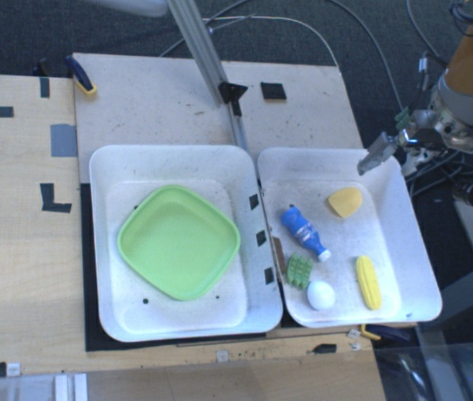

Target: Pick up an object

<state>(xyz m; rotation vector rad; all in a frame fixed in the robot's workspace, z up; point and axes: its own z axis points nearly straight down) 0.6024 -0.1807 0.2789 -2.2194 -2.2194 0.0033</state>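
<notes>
**End effector over right bin's far corner**

Nearest, a white egg-shaped ball (321, 295), then a yellow corn cob (368, 281), blue bottle (304, 232) and yellow wedge (345, 201) lie in the right white bin (416, 253). The end effector (373, 158) hovers above the far rim; its grip state is unclear.

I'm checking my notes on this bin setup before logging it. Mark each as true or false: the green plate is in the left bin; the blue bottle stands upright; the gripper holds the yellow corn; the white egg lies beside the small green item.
1. The green plate lies in the left bin. True.
2. The blue bottle stands upright. False: it lies on its side in the right bin.
3. The gripper holds the yellow corn. False: the corn lies on the bin floor, well apart from it.
4. The white egg lies beside the small green item. True.
</notes>
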